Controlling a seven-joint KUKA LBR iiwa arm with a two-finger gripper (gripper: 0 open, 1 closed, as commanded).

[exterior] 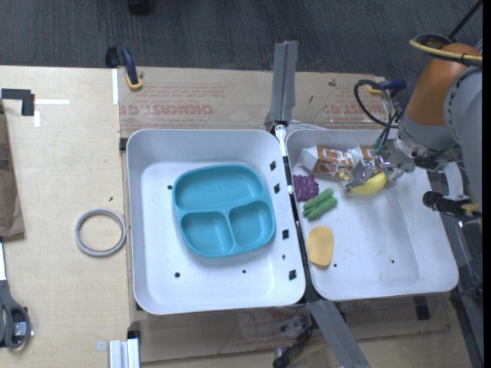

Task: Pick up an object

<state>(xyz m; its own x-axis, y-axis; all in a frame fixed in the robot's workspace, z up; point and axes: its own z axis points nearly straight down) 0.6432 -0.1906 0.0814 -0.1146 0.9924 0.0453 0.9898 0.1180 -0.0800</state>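
Observation:
My gripper (367, 175) is low over the back of the right bin (383, 271), reaching in from the right. A yellow banana-like piece (371, 185) lies right under its tip, touching or nearly touching it. Whether that piece is held is unclear. Just left of the gripper is a brown-and-white snack packet (331, 160). Purple grapes (304, 185), a green pea pod (319, 204) and a flat orange-yellow piece (321, 245) lie along the bin's left side.
The left bin (153, 274) holds a blue three-compartment plate (224, 209). A grey post (284, 83) stands behind the divider between the bins. On the bench at left are a tape ring (100, 231) and scissors (11, 324).

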